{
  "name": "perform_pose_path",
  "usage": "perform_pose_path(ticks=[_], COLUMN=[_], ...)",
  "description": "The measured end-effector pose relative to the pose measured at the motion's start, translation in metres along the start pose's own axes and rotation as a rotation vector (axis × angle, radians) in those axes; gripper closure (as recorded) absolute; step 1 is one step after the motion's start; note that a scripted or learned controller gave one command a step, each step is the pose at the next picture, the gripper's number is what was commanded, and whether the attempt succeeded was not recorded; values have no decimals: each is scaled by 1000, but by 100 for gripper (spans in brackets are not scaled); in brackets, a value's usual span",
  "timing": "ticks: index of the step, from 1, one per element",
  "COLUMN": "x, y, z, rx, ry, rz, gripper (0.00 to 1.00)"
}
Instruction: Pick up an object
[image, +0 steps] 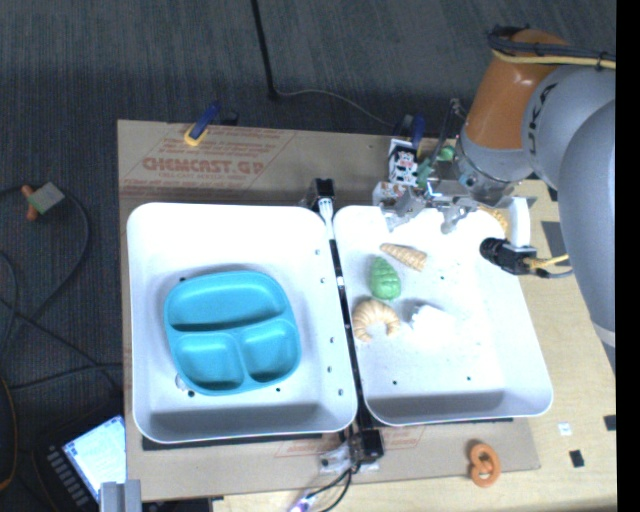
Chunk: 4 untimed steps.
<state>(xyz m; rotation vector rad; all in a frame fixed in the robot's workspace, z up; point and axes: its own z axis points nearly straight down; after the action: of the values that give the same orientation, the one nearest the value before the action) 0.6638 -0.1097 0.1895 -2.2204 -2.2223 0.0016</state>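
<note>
The gripper (425, 205) hung over the right white bin's (520, 385) far rim; I couldn't tell its state. Below lay a tan ridged cone (405, 256), green lump (384, 278) and croissant-shaped toy (373, 317). It probably ought to descend squarely over one, clear of its neighbours.

Two bins sit side by side on a board (200, 165). The left bin (150, 230) holds a tray (232, 330) at its centre. In the right bin (510, 385), a cone (405, 256) lies toward 12 o'clock, a pod (385, 278) just at its 7 o'clock, a croissant (373, 318) at 6 o'clock from the pod, and a lump (432, 322) beside the croissant at 3 o'clock. The gripper (432, 205) hangs over the right bin's 12 o'clock rim. A ring (484, 463) lies on the bench at 6 o'clock, outside the right bin.
</note>
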Motion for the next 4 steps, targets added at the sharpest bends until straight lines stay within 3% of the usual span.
perform_pose_path(ticks=[1,2,3,4], x=[-18,-18,-18,-19], y=[-19,-19,-18,-18], z=[80,70,70,59], rx=[2,1,1,0], ry=[0,-1,-1,-1], rz=[1,1,1,1], gripper=[0,100,0,100])
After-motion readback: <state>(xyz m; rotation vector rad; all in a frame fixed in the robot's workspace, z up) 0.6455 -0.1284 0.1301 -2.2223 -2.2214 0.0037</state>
